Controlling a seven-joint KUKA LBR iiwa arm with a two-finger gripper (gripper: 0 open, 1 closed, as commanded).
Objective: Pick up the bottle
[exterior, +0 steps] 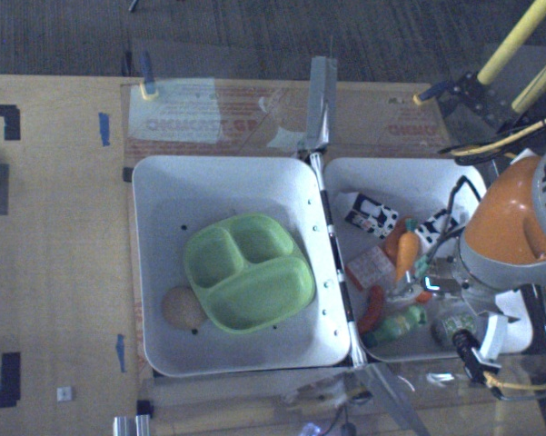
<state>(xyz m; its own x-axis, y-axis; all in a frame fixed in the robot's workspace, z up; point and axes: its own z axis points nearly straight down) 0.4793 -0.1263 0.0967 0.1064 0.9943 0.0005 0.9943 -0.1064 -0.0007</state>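
**Two white bins on a wooden bench, arm over the right bin**

Left bin (154, 243): a shallow, glossy white tub with rounded corners. In it lies a green plate (248, 272) of smooth plastic, moulded into three compartments and turned at an angle to the bin walls. A dull tan ball (183, 306) sits touching the plate's lower-left edge, near the bin's front-left corner.

Right bin (382, 173): same form, joined to the left bin along a metal divider (322, 107). Its contents crowd the middle and front. A black-and-white patterned carton (373, 213) lies toward the rear-left; a tapered orange carrot (405, 247) stands just right of it. A flat pinkish packet (370, 265) lies against the left wall, with a glossy red pepper (374, 305) curving below it. A green item (395, 325) rests near the front wall. The bottle (455, 323), clear and faintly translucent, lies by the front-right corner, just right of the green item and partly under the arm.

Arm (509, 221): a rounded orange and grey housing that covers the bin's right side. The gripper (429, 284) reaches down among the central items, beside the carrot; whether its jaws are open or closed cannot be told, and nothing can be seen held in them.

Bench (54, 243): matte light wood with blue tape marks.
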